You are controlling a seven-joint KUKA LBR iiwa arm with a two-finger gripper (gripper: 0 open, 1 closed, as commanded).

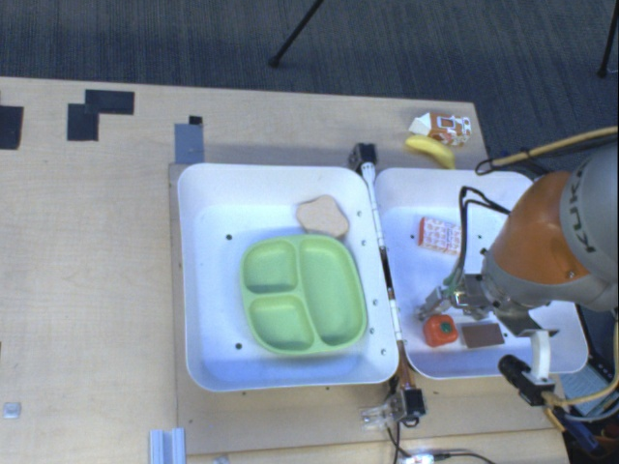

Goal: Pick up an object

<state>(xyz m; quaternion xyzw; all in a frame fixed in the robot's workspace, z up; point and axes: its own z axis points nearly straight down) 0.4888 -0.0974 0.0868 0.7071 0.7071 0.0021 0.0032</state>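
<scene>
Red tomato-like object [441, 331] lies in the right bin [406, 259], just beside the gripper [440, 303], whose fingers appear spread though partly obscured; closing off-centre risks nudging the round item aside, not pinching it.

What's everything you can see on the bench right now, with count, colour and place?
bins: two, white, side by side mid-bench
divided plate: one, green, three compartments, in the left bin
slice of bread: one, tan, left bin, at the plate's far edge
tomato: one, red with green top, right bin, near side
brown block: one, right bin, beside the tomato
small box: one, red and white, right bin, far side
banana: one, yellow, on the bench beyond the right bin
small packet: one, white and orange, beside the banana
arm: one, grey with orange band, over the right bin
end effector: one, just above the tomato
</scene>
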